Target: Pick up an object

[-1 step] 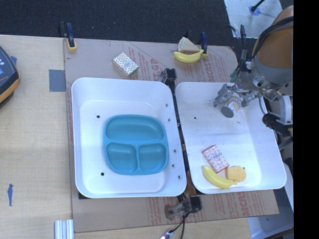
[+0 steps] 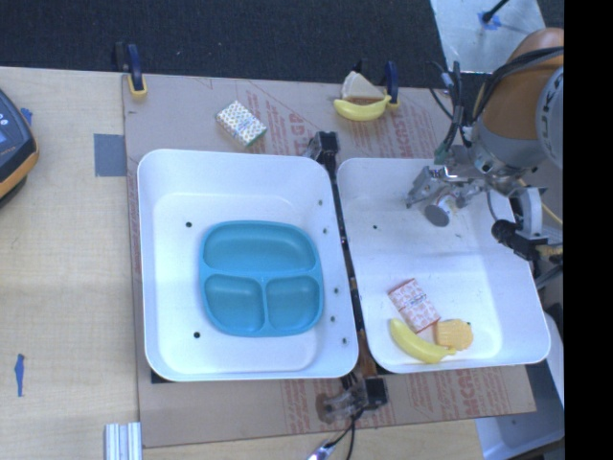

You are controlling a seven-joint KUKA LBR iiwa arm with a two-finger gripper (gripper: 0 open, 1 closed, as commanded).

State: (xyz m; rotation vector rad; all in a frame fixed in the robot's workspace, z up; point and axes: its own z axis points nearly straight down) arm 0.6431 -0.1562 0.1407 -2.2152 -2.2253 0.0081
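Lying nearest the lens, well in front of the pincer [image 2: 439, 202], the banana [image 2: 416, 342], cracker [image 2: 454, 334] and packet [image 2: 414, 304] are sitting untouched in the right bin [image 2: 383, 218], likely because the pincer is hovering over bare floor, grasping nothing, its spread impossible to tell.

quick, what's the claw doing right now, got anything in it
Claw: over the right bin, nothing seen between its fingers; open or shut cannot be told.
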